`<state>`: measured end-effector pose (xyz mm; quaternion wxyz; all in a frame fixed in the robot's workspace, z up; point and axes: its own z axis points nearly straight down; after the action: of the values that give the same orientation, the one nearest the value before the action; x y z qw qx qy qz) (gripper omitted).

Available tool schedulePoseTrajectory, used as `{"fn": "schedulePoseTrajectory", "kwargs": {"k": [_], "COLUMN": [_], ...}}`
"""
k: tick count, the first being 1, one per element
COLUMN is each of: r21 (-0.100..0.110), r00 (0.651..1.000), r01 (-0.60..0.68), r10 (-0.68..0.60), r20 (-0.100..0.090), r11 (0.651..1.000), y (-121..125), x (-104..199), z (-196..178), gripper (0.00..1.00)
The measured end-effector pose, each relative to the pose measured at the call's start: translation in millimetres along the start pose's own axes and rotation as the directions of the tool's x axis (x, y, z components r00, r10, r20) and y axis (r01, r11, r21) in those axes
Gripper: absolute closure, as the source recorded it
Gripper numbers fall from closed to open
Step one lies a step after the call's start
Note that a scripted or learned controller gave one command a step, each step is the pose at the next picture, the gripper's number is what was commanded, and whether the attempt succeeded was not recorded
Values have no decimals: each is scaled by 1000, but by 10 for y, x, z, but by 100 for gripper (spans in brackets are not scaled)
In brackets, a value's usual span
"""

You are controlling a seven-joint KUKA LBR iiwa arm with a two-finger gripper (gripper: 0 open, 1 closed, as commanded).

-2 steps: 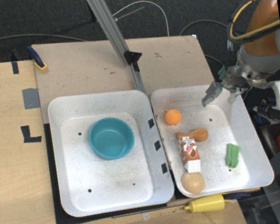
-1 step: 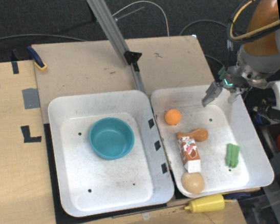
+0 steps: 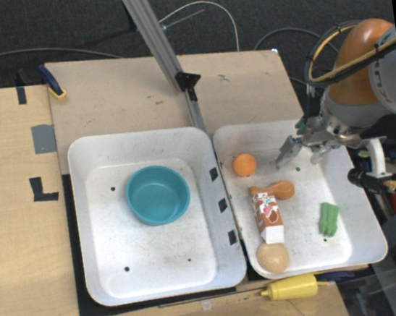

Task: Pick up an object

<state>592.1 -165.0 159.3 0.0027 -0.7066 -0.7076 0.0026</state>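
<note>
On my screen: the right bin (image 3: 356, 244) holds five items, and I list each against the small carton (image 3: 268, 217) lying near its middle. The carton, red-brown and white, lies flat with its long axis running up and down the view, its white end pointing to the near rim. An orange ball (image 3: 243, 165) sits beyond the carton's far end, apart from it. A brown pear-shaped piece (image 3: 280, 190) lies crosswise just past the carton's far end, touching or nearly so, its fat end pointing right. A pale tan round piece (image 3: 273, 258) sits right at the carton's near end. A green piece (image 3: 329, 218) lies well to the carton's right, its long axis roughly parallel to the carton. The gripper (image 3: 302, 151) hangs over the bin beyond and right of the carton, fingers spread apart with nothing between them. A teal bowl (image 3: 158, 194) stands upright in the left bin (image 3: 112, 275), well left of the carton. A yellow bottle (image 3: 293, 288) lies on its side outside the near rim.
</note>
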Motion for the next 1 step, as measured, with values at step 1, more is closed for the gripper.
{"fn": "schedulePoseTrajectory", "kwargs": {"k": [1], "r21": [-1], "r00": [1000], "r01": [0], "r10": [0], "r20": [0], "r11": [1000], "y": [-55], "x": [42], "z": [456], "gripper": [0]}}
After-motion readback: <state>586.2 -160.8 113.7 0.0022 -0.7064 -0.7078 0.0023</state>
